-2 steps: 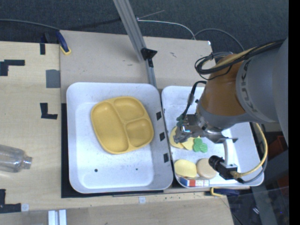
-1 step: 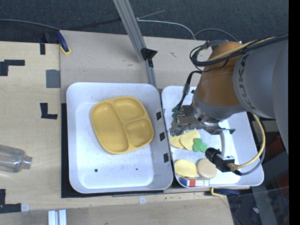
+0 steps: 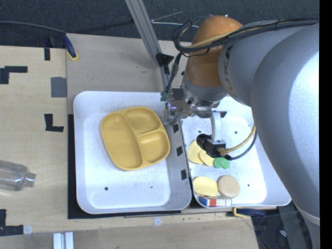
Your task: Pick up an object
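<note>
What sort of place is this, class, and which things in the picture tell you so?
Most likely a robotics lab test bench, not a kitchen: a grey robot arm reaches over the right bin, the left bin holds a yellow divided plate, and black tape marks dot the bench.

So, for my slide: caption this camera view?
End effector poised at the white bin's edge, beside a yellow divided plate.

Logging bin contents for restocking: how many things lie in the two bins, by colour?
Yellow: 4, divided plate, two overlapping pieces, front disc
Tan: 1, round piece
Green: 1, small piece
Red-white-blue: 1, strip
Total: 7
</note>
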{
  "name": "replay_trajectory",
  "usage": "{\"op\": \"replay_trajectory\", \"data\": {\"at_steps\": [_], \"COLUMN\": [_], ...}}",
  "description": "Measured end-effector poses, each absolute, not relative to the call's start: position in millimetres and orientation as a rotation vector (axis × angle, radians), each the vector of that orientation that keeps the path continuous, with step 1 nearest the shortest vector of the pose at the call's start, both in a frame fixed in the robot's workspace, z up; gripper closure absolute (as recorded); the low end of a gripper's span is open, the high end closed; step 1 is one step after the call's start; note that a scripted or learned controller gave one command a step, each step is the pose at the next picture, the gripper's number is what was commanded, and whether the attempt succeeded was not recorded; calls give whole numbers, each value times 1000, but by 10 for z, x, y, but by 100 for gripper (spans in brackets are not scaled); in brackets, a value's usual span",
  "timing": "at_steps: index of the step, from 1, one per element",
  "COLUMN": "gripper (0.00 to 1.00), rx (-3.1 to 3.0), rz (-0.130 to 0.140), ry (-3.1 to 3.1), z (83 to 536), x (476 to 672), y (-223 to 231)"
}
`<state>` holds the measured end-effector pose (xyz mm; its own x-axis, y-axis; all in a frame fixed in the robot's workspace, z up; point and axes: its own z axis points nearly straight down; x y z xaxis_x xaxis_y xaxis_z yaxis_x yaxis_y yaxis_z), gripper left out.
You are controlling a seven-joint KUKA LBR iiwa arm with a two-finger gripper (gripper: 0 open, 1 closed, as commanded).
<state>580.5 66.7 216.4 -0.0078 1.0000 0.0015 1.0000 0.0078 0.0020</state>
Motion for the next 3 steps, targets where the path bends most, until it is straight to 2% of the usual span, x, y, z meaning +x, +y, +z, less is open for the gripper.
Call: {"op": "replay_trajectory", "data": {"at_steps": [1, 2, 3], "gripper": [0, 0, 100], "rx": [2219, 2218, 2217], "rz": [-4, 0, -5], "ry": [2223, 2224, 2225], "z": [2166, 2229, 2324], "x": [5786, 6156, 6144], "y": [625, 560, 561]}}
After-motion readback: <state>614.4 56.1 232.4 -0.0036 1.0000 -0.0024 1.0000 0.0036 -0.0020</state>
